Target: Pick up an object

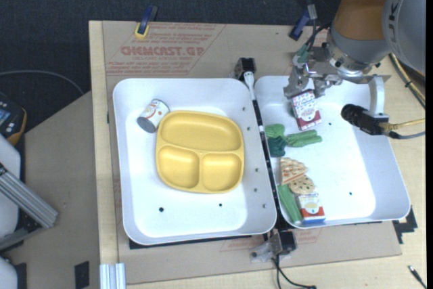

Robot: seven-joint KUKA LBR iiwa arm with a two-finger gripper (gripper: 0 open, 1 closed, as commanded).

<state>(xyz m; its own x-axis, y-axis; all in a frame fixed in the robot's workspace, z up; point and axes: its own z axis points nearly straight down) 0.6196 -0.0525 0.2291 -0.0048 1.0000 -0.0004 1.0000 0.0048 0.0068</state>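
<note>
Claw (302, 88) sits directly over the red-and-white carton (306, 109) in the right bin (379, 179); its grip I cannot tell. Likely mid-grasp; lifting comes next.

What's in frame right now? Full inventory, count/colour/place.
left bin: 1, white, left half of bench
right bin: 1, white, right half of bench
divided plate: 1, yellow, three compartments, middle of left bin
small can: 1, white with grey end, on its side, left bin, by the plate's upper-left corner
carton: 1, red and white, upper part of right bin, right under the gripper
green toys: 2, green, left side of right bin
waffle-like piece: 1, tan with red, lower left of right bin
small box: 1, white, red and blue, bottom left corner of right bin
clamps: 2, blue, bench's far edge
gripper: 1, grey, over the carton
arm: 1, grey with orange band, upper right
</note>
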